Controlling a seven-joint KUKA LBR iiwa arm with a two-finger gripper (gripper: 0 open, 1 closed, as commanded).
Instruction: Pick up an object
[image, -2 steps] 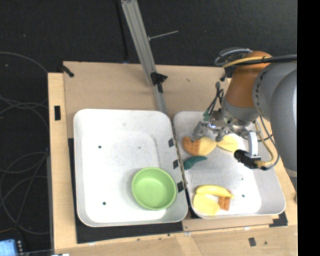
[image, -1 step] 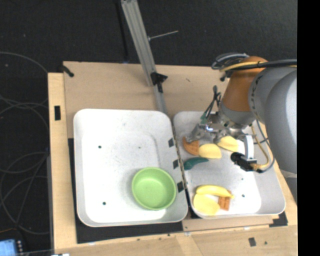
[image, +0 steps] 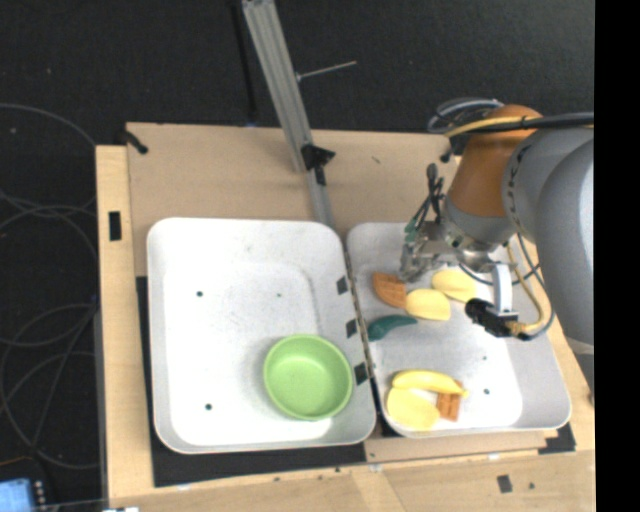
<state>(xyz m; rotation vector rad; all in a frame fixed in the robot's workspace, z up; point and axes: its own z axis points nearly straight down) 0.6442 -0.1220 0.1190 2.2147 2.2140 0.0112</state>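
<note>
My gripper (image: 418, 262) hangs over the upper middle of the right bin (image: 500, 400), just above an orange piece (image: 391, 291) and a pale yellow piece (image: 428, 305). Another yellow piece (image: 455, 284) lies to its right, partly under the wrist. A teal piece (image: 388, 325) lies near the bin's left wall. At the bin's front sit a yellow banana-like piece (image: 425, 381), a round yellow piece (image: 410, 408) and a small orange-brown piece (image: 449, 406). Nothing shows between the fingers.
A green bowl (image: 308, 375) stands at the front right of the left bin (image: 220, 270). A grey metal post (image: 285, 95) rises from behind the bins. Black cables (image: 505, 318) loop off the wrist over the right bin.
</note>
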